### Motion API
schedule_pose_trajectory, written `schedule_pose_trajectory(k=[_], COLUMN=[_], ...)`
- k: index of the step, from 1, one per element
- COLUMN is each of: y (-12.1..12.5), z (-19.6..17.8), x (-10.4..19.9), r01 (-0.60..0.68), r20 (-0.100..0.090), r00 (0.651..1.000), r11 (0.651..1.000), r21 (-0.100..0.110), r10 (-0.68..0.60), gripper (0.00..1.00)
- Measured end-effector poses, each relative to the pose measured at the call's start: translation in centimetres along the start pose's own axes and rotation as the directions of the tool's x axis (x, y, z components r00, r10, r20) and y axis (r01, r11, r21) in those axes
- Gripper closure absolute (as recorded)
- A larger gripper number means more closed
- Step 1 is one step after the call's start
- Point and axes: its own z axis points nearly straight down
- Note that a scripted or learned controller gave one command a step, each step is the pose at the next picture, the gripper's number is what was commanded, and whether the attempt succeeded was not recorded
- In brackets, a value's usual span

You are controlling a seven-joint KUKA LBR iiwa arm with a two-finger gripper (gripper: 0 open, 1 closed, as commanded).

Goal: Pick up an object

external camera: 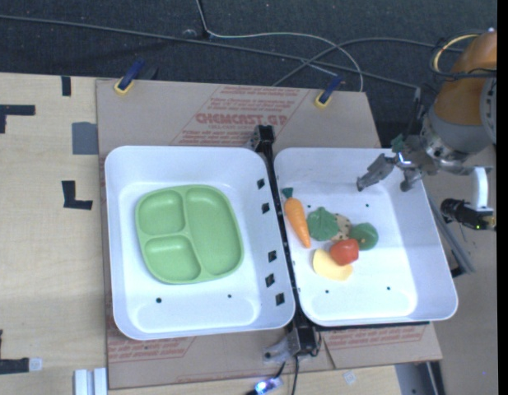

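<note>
I see the gripper over the right bin's upper right corner, fingers spread apart, nothing between them. Toy food sits clustered near the bin's middle, below and left of the gripper, well apart from it: a carrot toward the left wall, a green leafy piece just beside it, a red tomato touching a yellow lemon, and a small green piece. The left bin holds a green divided plate.
</note>
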Motion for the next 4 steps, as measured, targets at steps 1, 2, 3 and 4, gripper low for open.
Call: schedule_pose_trajectory(k=[1,2,3,4], y=[-0.2,-0.2,-0.1,-0.8], z=[4.4,9.7,8.3,3.7], x=[-0.1,0.0,0.0,-0.2], r01=[0.001,0.002,0.002,-0.001], r20=[0.000,0.002,0.002,-0.001], r00=[1.000,1.000,1.000,1.000], r11=[1.000,1.000,1.000,1.000], r21=[-0.001,-0.005,-0.008,-0.008], r10=[-0.001,-0.002,-0.002,0.001], gripper=[0.00,0.00,1.00,1.00])
